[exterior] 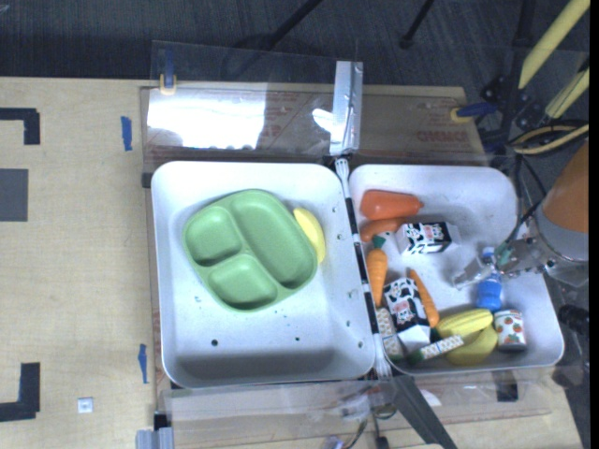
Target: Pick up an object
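The right bin (pixel 468 183) holds several toys. Among them are an orange pepper-like piece (pixel 391 201), a carrot (pixel 376 271), two cow-patterned cartons (pixel 423 237) (pixel 402 299), two yellow bananas (pixel 465 323), a small blue object (pixel 489 295) and a red-dotted white box (pixel 510 327). My gripper (pixel 483 266) reaches in from the right, low over the right half of this bin. It hangs just above the blue object, which sits directly beneath it. Nothing is visibly held.
The left bin (pixel 187 344) carries a green divided plate (pixel 248 248) with a yellow piece (pixel 312 233) at its right edge. A clear panel with a metal bracket (pixel 346 106) stands behind the bins. Cables and stands lie at the back right.
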### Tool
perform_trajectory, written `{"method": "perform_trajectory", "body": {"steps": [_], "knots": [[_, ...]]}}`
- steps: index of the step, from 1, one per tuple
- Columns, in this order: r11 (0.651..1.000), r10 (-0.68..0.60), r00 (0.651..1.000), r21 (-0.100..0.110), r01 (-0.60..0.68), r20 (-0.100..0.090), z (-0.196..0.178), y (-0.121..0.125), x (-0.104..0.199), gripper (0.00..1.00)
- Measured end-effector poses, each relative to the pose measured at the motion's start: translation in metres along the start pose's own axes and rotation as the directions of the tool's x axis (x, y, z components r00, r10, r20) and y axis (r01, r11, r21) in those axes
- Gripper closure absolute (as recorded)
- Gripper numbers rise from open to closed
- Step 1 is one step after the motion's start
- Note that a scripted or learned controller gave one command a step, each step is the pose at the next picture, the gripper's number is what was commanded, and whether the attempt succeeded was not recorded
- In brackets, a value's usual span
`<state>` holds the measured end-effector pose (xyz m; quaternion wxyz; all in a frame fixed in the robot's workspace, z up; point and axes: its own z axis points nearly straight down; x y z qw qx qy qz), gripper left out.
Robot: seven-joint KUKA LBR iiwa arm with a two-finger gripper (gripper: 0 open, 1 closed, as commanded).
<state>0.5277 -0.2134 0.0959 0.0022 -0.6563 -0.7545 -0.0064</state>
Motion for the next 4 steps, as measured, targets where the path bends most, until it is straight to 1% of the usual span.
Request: {"method": "perform_trajectory", "body": {"steps": [1, 2, 3, 4], "knots": [[0.997, 0.078, 0.997, -0.002, -0.078, 0.012, 0.008, -0.013, 0.015, 0.0], [0.997, 0.083, 0.996, -0.004, -0.083, 0.017, -0.002, -0.014, 0.011, 1.0], [0.997, 0.083, 0.997, 0.006, -0.083, 0.012, -0.083, -0.034, 0.099, 1.0], [0.965, 0.261, 0.965, 0.003, -0.261, 0.014, -0.116, 0.003, 0.082, 1.0]]}}
